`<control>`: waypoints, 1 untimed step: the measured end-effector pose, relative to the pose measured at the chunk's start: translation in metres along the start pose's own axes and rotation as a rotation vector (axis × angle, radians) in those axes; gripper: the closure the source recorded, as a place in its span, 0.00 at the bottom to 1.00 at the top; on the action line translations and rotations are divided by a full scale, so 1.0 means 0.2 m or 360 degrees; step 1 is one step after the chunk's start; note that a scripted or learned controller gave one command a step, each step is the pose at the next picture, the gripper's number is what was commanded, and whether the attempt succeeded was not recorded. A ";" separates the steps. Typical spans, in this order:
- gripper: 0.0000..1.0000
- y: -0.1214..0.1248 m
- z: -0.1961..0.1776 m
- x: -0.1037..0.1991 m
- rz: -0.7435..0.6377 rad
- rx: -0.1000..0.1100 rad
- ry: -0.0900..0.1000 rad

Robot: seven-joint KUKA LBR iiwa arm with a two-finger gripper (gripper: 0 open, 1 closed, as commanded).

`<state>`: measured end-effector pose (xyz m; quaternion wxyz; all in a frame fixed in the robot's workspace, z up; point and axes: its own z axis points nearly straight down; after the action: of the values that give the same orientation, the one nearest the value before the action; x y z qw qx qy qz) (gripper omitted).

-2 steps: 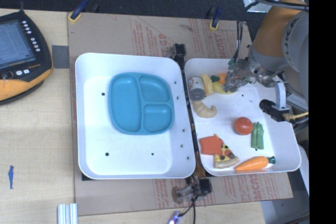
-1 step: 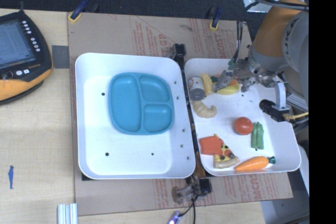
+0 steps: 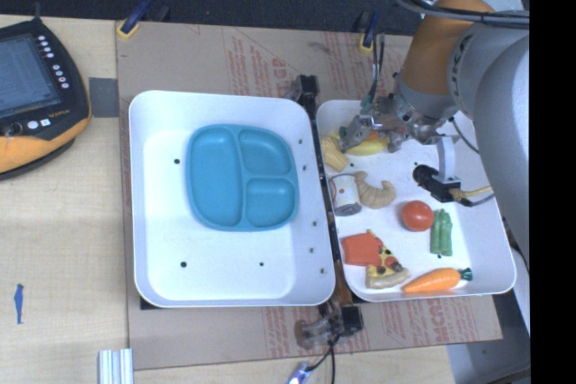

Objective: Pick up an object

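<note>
From above, the surface (image 3: 63, 220) carries two white bins side by side. The left bin (image 3: 153, 265) holds a blue divided plate (image 3: 241, 175), lying flat near its middle. The right bin (image 3: 490, 270) holds the toy food. The arm (image 3: 450, 49) reaches in from the right, its orange band above the wrist, and the claw (image 3: 369, 132) is down at the bin's far left corner. Whether the claw is open or closed cannot be told, since the wrist hides much of it. Just beside it lies a lemon (image 3: 367, 146), partly covered by the claw, and a banana (image 3: 334, 155) sits against the bin's left wall. Nearer the middle are a small can (image 3: 345, 193) and a croissant (image 3: 375, 192), close together. A tomato (image 3: 416, 215) lies just beside a green vegetable (image 3: 441, 231). Along the near edge sit a red block (image 3: 361, 248), a pizza slice (image 3: 386, 270) and a carrot (image 3: 435, 281). A black and orange pendant (image 3: 31, 99) rests on the surface at far left.
</note>
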<state>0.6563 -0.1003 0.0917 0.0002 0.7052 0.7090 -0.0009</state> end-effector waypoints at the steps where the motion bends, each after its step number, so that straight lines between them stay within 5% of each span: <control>1: 1.00 0.00 -0.05 -0.01 -0.0002 0.0005 -0.0001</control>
<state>0.6554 -0.1016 0.1011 -0.0007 0.7048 0.7094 -0.0023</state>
